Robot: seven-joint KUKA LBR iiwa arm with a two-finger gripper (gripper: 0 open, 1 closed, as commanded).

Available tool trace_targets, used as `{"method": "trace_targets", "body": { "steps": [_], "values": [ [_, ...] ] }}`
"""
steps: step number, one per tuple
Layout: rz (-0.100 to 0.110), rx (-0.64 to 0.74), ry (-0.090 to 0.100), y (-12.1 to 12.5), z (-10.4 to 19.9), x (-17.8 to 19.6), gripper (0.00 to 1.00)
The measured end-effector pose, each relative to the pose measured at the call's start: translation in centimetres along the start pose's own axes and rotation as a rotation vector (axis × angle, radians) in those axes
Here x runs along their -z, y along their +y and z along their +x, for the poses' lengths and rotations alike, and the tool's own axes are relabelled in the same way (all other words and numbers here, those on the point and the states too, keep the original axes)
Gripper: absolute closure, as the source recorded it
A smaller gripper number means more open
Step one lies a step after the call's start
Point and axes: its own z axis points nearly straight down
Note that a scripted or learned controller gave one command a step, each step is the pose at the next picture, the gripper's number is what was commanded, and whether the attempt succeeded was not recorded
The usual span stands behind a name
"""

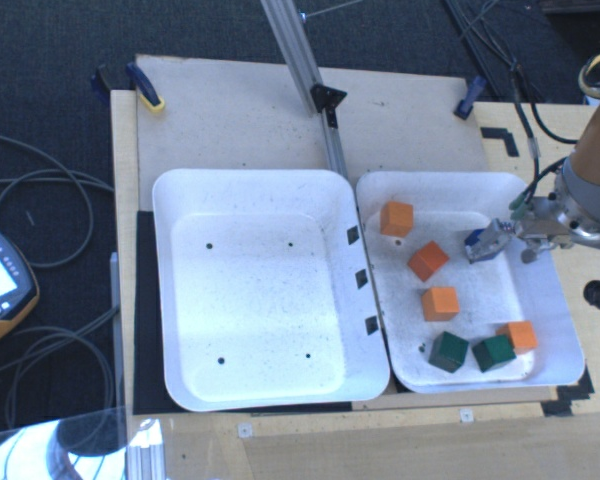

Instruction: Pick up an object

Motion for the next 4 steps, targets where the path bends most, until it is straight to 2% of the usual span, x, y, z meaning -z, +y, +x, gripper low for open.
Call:
{"method": "trace_targets", "body": {
  "steps": [1,2,3,4],
  "values": [
    [0.010,0.003,0.004,0.9,5.3,-11.5,0.00],
    [0.007,-0.001,0.003,-4.4,8.0,-11.1,0.00],
    [0.000,0.000,0.001,-4.1,7.9,-10.0,1.00],
    [0.000,-0.001,0.001,-4.1,7.8,-10.0,0.00]
  ]
}}
